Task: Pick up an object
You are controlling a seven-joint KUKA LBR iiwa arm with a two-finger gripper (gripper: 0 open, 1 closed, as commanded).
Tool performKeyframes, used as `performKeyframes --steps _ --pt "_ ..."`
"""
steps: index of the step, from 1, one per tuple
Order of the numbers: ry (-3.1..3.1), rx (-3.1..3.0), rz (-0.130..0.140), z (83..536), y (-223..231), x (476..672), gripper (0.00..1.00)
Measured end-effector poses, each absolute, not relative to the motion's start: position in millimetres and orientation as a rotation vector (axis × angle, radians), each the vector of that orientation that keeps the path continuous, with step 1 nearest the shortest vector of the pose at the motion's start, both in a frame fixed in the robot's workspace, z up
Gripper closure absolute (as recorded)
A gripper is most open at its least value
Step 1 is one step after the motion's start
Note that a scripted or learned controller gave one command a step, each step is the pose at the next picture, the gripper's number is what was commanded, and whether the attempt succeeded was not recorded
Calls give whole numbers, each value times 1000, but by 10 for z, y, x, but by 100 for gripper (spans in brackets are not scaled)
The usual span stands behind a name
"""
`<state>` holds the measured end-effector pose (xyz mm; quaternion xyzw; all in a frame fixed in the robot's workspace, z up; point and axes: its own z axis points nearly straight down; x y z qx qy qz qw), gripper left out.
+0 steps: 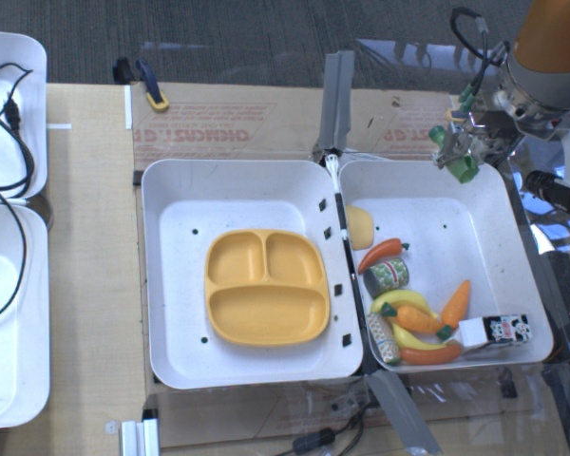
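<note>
My gripper [459, 156] hangs over the far right corner of the right bin [484, 202], under the grey wrist with the orange band. A small green object [464, 168] shows at its fingertips and the fingers look shut on it, lifted off the bin floor. Below it, the right bin holds a pale yellow round piece [359, 226], a red chili [380, 252], a green can [388, 275], a banana [404, 301], an orange carrot [456, 302] and a white carton with black spots [495, 331].
The left bin [171, 255] holds a yellow compartment plate [266, 288]. A grey divider post [336, 103] rises between the bins at the back. Cables [5, 141] lie on white trays at the far left. The right bin's back half is bare floor.
</note>
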<state>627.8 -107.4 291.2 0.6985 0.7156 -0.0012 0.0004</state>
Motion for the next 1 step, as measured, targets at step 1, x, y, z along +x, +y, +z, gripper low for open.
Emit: performKeyframes --steps 1 --pt "2272 2172 -5 2075 -1245 6178 100"
